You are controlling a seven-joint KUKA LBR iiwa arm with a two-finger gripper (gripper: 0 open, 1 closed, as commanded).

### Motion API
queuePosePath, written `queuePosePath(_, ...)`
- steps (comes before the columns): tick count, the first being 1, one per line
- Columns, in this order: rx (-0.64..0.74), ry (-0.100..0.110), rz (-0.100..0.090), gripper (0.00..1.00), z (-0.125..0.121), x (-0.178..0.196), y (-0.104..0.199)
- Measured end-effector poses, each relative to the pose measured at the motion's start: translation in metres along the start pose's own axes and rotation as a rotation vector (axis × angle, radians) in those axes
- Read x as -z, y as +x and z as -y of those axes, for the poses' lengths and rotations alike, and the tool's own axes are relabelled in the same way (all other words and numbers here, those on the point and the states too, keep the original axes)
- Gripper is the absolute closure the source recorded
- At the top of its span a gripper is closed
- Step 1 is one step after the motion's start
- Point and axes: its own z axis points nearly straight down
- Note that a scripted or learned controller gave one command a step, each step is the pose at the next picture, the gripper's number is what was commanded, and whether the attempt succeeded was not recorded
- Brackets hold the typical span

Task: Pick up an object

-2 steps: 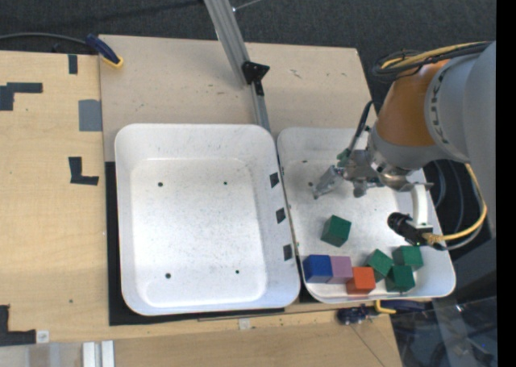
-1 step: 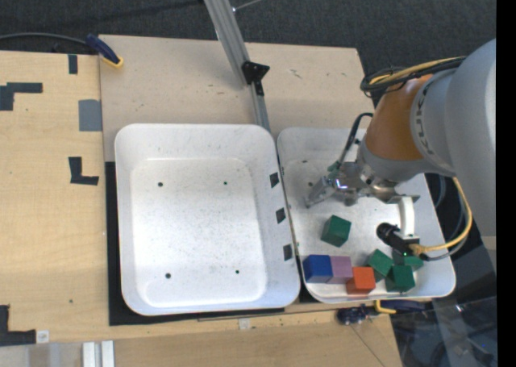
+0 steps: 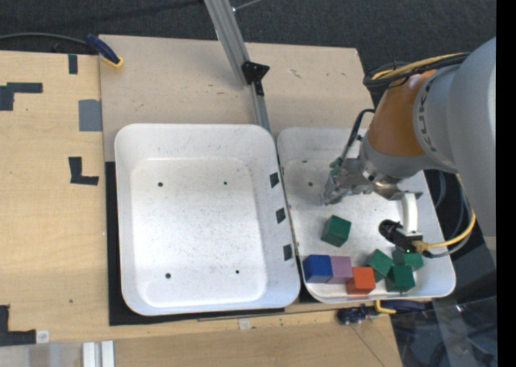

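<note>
Plywood bench [image 3: 185,83] on dark carpet, with two shallow white bins side by side and a slanted aluminium rail [image 3: 226,18] coming down from the top to where they meet. The left bin [image 3: 193,212] has nothing but speckles in it. All the action is in the right bin [image 3: 310,156].

The likeliest pick is the lone dark green cube [image 3: 336,230], sitting near the middle of the right bin, clear of the rest. It looks turned a bit, corners pointing roughly up and down the view, so no real long axis to worry about. The gripper [image 3: 336,186] is just above it in the view, toward the bin's far end, so the cube lies just on the near side of it, a short way toward the front rim. I'd guess a small shift that way plus a drop is all the move needs.

Can't honestly tell how the gripper stands, whether released or clenched; it's a dark blur under the wrist, and I see nothing between it.

Further out, the other blocks huddle in the near corner: a blue cube [image 3: 318,267] touching a lilac block [image 3: 342,267], an orange cube [image 3: 362,278] just beside that, then two more green blocks [image 3: 393,270] by the right rim. They're packed tight, so harder to grab cleanly. A yellow cable [image 3: 451,236] loops off the arm on the right.
</note>
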Motion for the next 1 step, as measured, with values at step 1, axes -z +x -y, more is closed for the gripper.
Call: queuePosePath(1, -0.002, -0.006, 0.002, 1.00, -0.0002, 0.0429, -0.0039)
